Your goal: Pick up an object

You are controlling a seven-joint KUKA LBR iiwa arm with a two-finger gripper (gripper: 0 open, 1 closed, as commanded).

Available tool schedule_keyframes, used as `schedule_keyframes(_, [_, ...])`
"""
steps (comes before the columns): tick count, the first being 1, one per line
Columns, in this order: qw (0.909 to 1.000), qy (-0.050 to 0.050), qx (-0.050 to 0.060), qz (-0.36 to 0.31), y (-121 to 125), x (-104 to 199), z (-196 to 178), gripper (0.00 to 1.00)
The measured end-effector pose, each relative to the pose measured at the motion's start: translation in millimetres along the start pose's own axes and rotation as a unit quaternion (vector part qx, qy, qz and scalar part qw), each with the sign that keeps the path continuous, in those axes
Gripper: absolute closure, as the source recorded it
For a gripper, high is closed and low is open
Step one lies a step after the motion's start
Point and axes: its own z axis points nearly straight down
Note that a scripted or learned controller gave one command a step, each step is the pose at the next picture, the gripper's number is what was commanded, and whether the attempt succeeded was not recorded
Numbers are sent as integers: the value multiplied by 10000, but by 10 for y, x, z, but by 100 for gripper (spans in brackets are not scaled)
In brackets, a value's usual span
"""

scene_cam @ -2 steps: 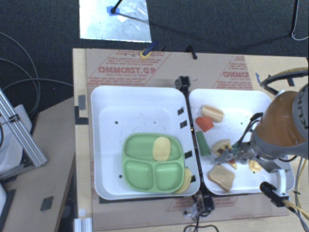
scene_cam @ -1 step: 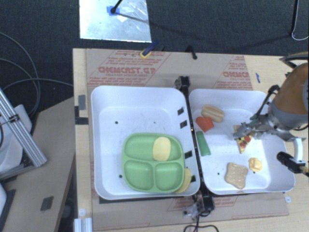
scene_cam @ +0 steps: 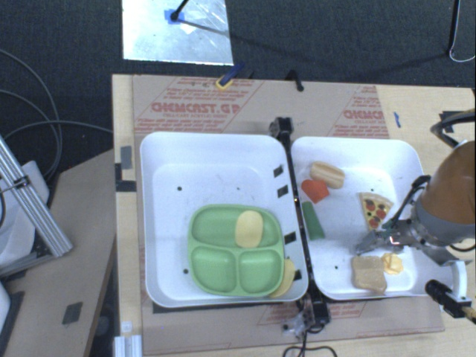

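glossy white plastic bins (scene_cam: 223,151); smooth matt green plastic tray (scene_cam: 223,259).

Grey arm (scene_cam: 454,199) reaching from right, tool (scene_cam: 375,240) lowered, wrist tilted

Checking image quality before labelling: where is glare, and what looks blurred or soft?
Camera view: strong glare on the shiny sheet on the dark floor; the white bins are bright and nearly washed out; the arm at the right looks soft; the toy food stays readable.

Tan bread slice (scene_cam: 369,273) flat, right bin's near edge
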Motion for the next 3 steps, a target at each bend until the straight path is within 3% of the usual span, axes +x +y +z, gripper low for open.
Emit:
schedule_keyframes(1, [10000, -18, -47, -8, 50, -15, -113, 100])
schedule_keyframes(2, [10000, -34, -69, -30, 704, -223, -158, 100])
schedule_keyframes(3, [10000, -6, -14, -6, 117, 49, 0, 100])
